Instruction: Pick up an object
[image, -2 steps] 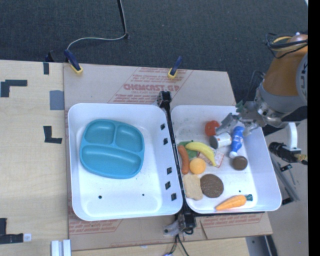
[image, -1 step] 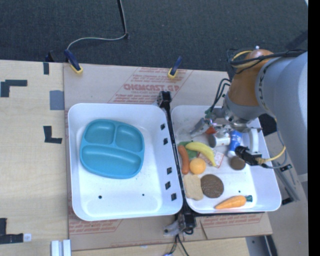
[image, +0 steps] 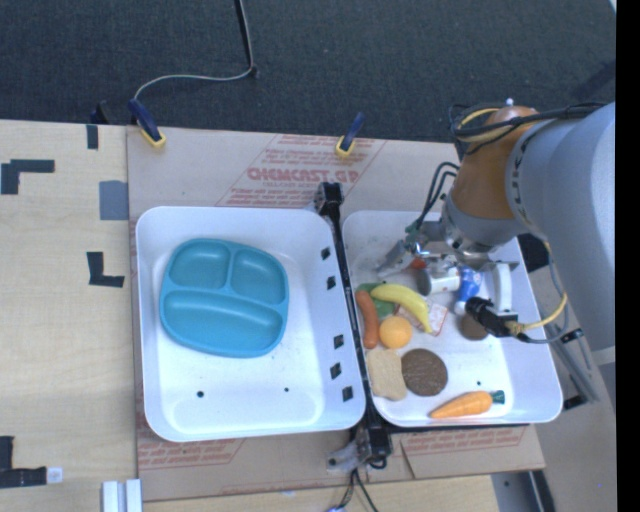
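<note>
Above the banana (image: 404, 299), the gripper (image: 412, 252)

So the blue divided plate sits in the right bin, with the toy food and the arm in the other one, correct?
Not quite. In the camera view the blue divided plate lies in the left bin; the toy food, such as the banana, and the arm are in the right bin.

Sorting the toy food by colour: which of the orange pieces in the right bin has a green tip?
The carrot lying along the right bin's front edge; its right end is green. The round orange and the sausage-shaped piece have none.
</note>
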